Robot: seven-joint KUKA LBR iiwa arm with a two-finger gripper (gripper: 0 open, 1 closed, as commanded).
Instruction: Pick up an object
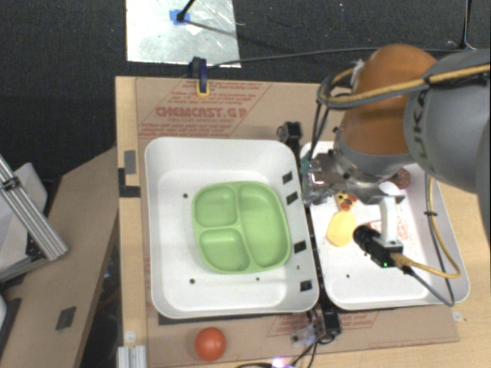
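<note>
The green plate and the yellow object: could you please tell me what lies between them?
In the camera view, only the left bin's wall, bearing black clips, and the right bin's wall.

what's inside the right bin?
A yellow object and a reddish piece; the arm covers the bin's far half, so anything there is hidden.

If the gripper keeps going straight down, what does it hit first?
The gripper probably meets the floor of the right bin, by its left wall, beside the yellow object; depth unclear.
</note>
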